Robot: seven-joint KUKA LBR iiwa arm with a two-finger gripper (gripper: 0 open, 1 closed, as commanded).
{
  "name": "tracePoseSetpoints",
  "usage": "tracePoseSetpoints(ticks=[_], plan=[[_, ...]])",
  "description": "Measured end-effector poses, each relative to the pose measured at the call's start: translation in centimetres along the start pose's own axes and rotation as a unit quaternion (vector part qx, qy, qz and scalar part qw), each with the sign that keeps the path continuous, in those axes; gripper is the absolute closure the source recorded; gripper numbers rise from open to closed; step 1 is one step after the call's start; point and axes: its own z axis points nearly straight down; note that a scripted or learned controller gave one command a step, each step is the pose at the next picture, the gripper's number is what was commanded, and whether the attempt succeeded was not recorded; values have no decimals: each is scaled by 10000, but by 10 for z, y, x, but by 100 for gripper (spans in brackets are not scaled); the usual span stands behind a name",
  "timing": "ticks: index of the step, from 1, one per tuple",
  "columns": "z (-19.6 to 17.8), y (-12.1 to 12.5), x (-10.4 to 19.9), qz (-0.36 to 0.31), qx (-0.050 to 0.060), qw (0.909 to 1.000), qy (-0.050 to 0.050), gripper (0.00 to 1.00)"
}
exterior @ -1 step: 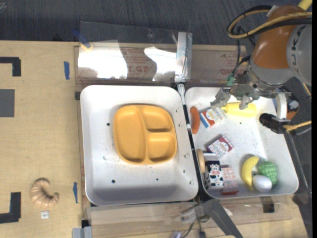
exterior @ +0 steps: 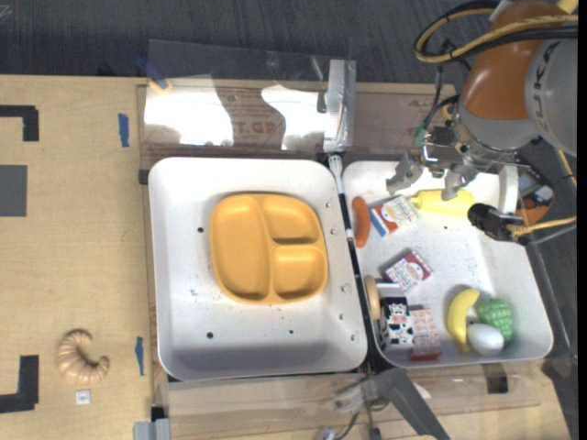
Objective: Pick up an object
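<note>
Corn (exterior: 445,201): yellow, lying at the back of the right bin (exterior: 537,273), long axis left-right. Camera view: gripper (exterior: 425,178) directly over it, 2 jaws spread apart, holding nothing, fingers flanking its left half.

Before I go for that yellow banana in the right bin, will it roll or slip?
The banana looks curved, so it would probably rock rather than roll. Its skin looks smooth, likely slippery. It lies against the white egg and green item, which may shift.
</note>
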Motion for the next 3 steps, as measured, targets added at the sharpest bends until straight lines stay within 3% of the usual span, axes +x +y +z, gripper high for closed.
tracePoseSetpoints(ticks=[1, 2, 3], plan=[[73, -21, -50, -44, 55, 10000, -8, 0], [108, 42, -66, -526, 95, 9986, 24, 0], [108, 32, -79, -1239, 25, 9922, 105, 0]])
